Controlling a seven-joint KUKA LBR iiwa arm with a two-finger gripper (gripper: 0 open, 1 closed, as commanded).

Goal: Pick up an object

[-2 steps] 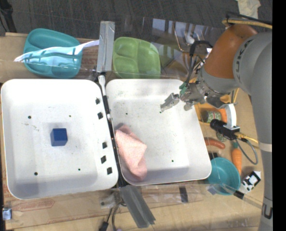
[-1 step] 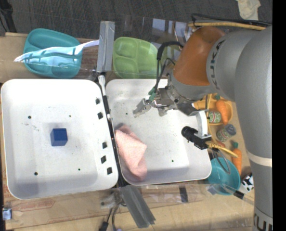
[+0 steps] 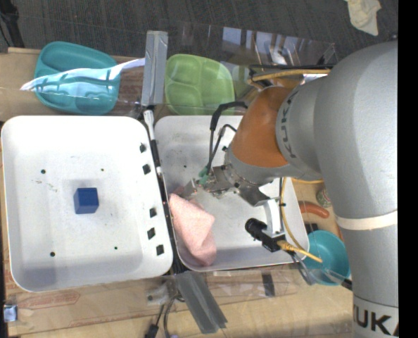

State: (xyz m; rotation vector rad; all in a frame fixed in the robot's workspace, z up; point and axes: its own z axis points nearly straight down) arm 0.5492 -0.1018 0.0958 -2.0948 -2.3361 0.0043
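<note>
Two shallow white bins are seen side by side on the wooden desk (image 3: pixel 47 303). A small blue cube (image 3: pixel 86 200) lies alone in the left bin (image 3: pixel 26 259). A soft pink cloth (image 3: pixel 193 229) rests against the near-left wall of the right bin (image 3: pixel 168 129). The hand (image 3: pixel 207 180) is lowered just above the cloth; its state cannot be told. Much of the right bin is hidden by the grey arm (image 3: pixel 357 146). A teal plastic scoop (image 3: pixel 75 76) and a green moulded tray (image 3: pixel 198 83) lie beyond the bins.

pink cloth (image 3: pixel 193 229): soft, crumpled, lying against the right bin's (image 3: pixel 172 143) left wall
blue cube (image 3: pixel 86 200): small, well left of the right bin
</note>
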